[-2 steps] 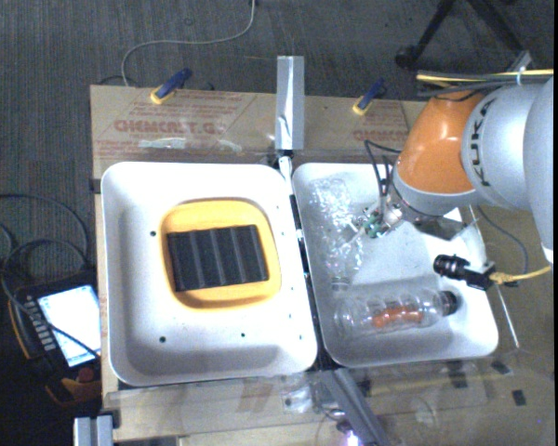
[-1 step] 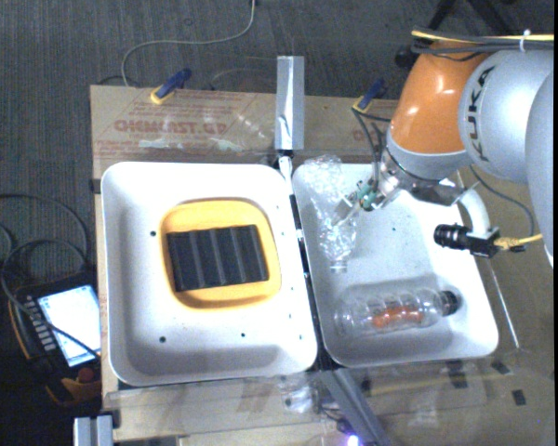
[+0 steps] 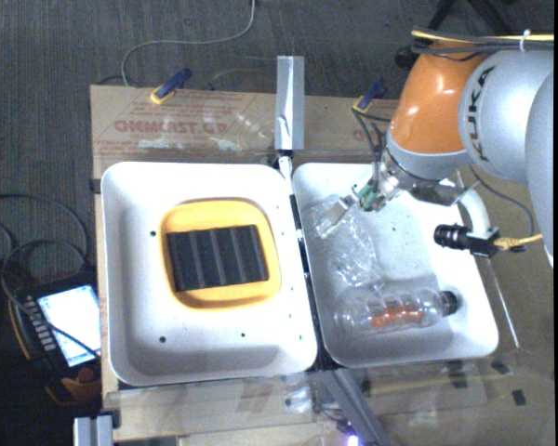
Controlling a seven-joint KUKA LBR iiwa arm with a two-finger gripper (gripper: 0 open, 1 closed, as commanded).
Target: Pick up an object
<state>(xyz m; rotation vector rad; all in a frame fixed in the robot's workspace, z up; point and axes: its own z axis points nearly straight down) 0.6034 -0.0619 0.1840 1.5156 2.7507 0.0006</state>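
Clear plastic is what the right bin [image 3: 484, 337] mostly holds. Nearest the camera, and well below the pincer [image 3: 370, 196] in the view, a transparent bottle [image 3: 395, 309] lies on its side with a dark cap toward the right wall and something orange inside it. Between that bottle and the pincer sits a crumpled clear plastic piece [image 3: 349, 240], perhaps a second squashed container or wrapper; its upper end reaches up to just beside the pincer's tip, and I cannot say whether they touch.

At this slant the pincer is small and partly masked by the arm's orange band [image 3: 428, 110], so whether it is open or closed cannot be told, and nothing can be seen held in it. It hangs low over the upper left part of the right bin, near the dividing wall.

Off to the pincer's left, in the left bin [image 3: 121, 249], a yellow tray with a dark ribbed insert [image 3: 220, 254] lies flat, well apart from the arm. Farther back, behind both bins, the cardboard-covered counter [image 3: 186, 124] carries a blue clamp [image 3: 170, 84].

By my reading the pick is not yet done: every object rests in its bin, and closing on something and lifting it remain.
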